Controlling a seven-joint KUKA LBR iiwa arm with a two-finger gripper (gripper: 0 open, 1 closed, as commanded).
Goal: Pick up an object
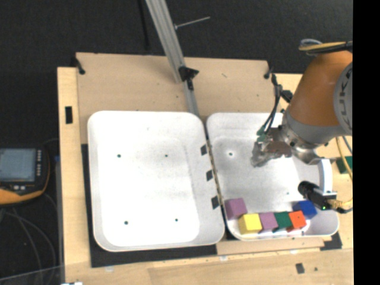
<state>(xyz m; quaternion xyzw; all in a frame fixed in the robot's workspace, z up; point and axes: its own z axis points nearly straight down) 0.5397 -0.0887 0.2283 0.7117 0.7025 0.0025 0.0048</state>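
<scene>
Six small coloured blocks, starting with a purple cube [236, 206], are lying along the right white bin's [237, 129] near edge, toward six o'clock from the gripper [261, 154], whose spread I cannot tell.

Two white bins of smooth, faintly glossy plastic, the left bin [148, 177] speckled with fine dark marks, the right bin [237, 141] likewise. They rest on a matt, pale wood-like bench [172, 82]. Small blocks, among them a yellow block [250, 223] and a purple block [236, 207], look matt and smooth. The arm's orange band [317, 94] is smooth with a soft sheen.
</scene>
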